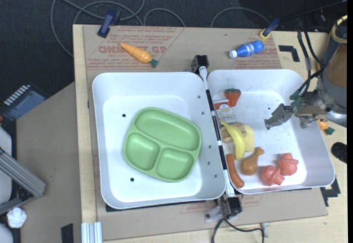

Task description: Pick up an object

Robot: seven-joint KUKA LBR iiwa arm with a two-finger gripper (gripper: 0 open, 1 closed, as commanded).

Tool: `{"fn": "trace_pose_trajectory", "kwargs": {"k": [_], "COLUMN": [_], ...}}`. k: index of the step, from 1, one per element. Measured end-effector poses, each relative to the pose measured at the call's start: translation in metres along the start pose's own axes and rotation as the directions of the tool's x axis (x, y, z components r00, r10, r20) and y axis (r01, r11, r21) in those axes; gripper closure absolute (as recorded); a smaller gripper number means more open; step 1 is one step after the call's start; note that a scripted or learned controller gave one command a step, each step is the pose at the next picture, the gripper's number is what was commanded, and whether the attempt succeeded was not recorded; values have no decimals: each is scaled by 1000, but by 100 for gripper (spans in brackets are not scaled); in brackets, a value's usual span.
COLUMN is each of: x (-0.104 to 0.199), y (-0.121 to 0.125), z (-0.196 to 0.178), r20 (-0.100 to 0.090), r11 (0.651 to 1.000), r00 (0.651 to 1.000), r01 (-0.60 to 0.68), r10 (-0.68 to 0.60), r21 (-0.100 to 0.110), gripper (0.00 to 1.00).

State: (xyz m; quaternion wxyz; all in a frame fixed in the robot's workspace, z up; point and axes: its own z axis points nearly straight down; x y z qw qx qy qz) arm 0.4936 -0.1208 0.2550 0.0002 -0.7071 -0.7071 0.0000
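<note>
Whether the jaws are parted or clenched cannot be told; the gripper [274, 120] hovers over bare floor in the right bin [276, 77], near the banana [238, 138] by its left wall, probably lining up.

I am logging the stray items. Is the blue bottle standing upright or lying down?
Lying down. The bottle rests on its side on the cardboard outside the right bin, its white cap toward the left.

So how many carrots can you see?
1: the carrot lies on the brown board behind the left bin, outside both bins. More could be hidden under the toy food.
</note>
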Motion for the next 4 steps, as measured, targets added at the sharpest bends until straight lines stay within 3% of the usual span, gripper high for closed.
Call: {"fn": "trace_pose_trajectory", "kwargs": {"k": [1,2,3,4], "x": [25,25,64,110], "y": [-3,-3,29,39], "z": [169,159,70,27], "r20": [0,1,0,0], "r11": [1000,1000,1000,1000], "r00": [1000,1000,1000,1000], "r01": [-1,-2,2,2], "r10": [1,2,-2,-2], "r21": [0,-2,-3,-2], "gripper": [0,100,100,100]}}
